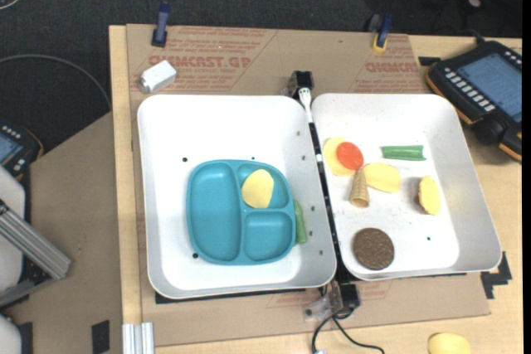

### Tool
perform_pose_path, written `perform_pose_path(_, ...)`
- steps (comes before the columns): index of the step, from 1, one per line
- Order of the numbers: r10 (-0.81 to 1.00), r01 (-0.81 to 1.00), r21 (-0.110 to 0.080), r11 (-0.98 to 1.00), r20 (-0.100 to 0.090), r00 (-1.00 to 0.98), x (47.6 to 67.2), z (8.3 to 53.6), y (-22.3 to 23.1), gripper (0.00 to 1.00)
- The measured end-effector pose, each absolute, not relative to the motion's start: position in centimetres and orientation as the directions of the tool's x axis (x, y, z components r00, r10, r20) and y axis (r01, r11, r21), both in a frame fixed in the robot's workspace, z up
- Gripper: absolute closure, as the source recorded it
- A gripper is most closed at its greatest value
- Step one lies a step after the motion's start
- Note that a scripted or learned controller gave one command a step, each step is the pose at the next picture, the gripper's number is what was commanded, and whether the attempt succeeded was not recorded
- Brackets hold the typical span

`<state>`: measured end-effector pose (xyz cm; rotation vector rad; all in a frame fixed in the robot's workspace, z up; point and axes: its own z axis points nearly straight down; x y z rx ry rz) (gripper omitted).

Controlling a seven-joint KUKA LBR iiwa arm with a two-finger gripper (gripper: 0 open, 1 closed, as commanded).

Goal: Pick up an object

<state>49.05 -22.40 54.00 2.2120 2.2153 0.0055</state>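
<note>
The bench (pixel 249 54) carries two shallow white bins side by side. The left bin (pixel 166 145) holds a teal divided tray (pixel 217 215), which lies toward the bin's front edge and a little right of its centre. A yellow lemon-shaped piece (pixel 258 189) rests in the tray's upper right compartment. A thin green strip (pixel 299 221) lies between the tray's right edge and the bin's right wall.

The right bin (pixel 440 116) holds the smaller things. A round brown cookie (pixel 373 248) sits near the front edge, toward the left corner. A pale yellow piece (pixel 382 177) lies about in the middle, touching a tan cone (pixel 359 187) on its left. A red-orange disc (pixel 349 155) rests on a yellow round piece (pixel 333 152) near the left wall. A yellow chunk (pixel 429 196) lies near the right wall, and a green bean-like stick (pixel 402 152) lies toward the back edge.

I cannot tell the state of the gripper from this view.
</note>
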Motion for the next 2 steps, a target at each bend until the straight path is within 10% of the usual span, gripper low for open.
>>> perform_pose_path(2, 1.000, 1.000, 0.011, 0.001, -0.007, -0.001, 49.1, 55.8, -22.4, 1.00)
